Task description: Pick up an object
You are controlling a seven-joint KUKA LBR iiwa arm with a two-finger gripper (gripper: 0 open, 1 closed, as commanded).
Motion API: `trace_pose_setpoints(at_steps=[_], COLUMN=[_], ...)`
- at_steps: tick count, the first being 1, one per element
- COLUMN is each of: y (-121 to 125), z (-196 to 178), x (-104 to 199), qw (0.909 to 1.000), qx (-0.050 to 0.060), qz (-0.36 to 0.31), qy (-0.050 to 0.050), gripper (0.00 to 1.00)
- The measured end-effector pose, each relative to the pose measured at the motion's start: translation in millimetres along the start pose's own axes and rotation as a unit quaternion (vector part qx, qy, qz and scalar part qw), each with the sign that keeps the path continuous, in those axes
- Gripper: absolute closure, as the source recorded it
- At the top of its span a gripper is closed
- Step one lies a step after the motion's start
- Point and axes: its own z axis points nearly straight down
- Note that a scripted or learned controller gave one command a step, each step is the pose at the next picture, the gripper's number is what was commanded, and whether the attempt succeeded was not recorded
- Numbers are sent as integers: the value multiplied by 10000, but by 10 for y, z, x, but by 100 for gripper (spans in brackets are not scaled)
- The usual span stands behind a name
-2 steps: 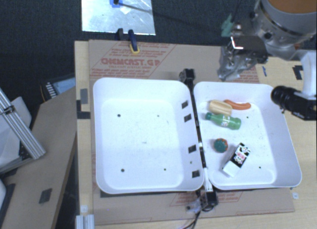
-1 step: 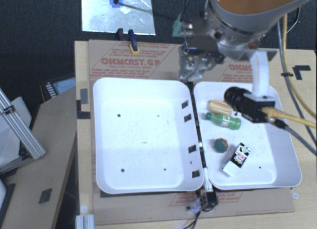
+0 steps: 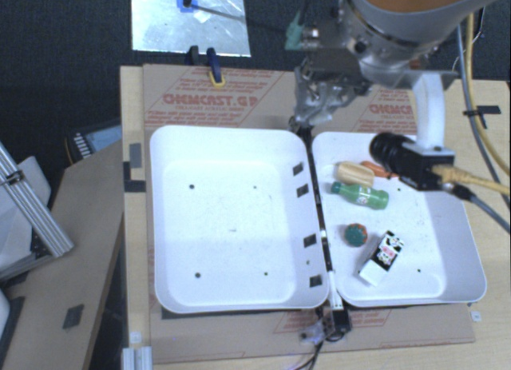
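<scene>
A: Camera view, right bin — what are you seeing listed?

B: You're looking at a hot dog, green bottle, green ball, and small carton lying there.

A: And the gripper?

B: It's hovering over the bins' far edge; grip state, you cannot tell.

A: Any lettering legible?
B: Red print on the cardboard sheet under the bins reads "CHEMCAST GP", left of the arm. The same red print repeats at right, partly hidden.
A: The small carton?
B: Black-and-white pattern, no words readable.
</scene>
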Motion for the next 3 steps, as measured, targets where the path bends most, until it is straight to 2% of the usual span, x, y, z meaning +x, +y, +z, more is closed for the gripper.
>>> trace_pose_setpoints(at_steps=[3], y=[10], z=[-334], x=[3], qw=[10000], qx=[-28], qz=[-51], qy=[19], gripper=[100])
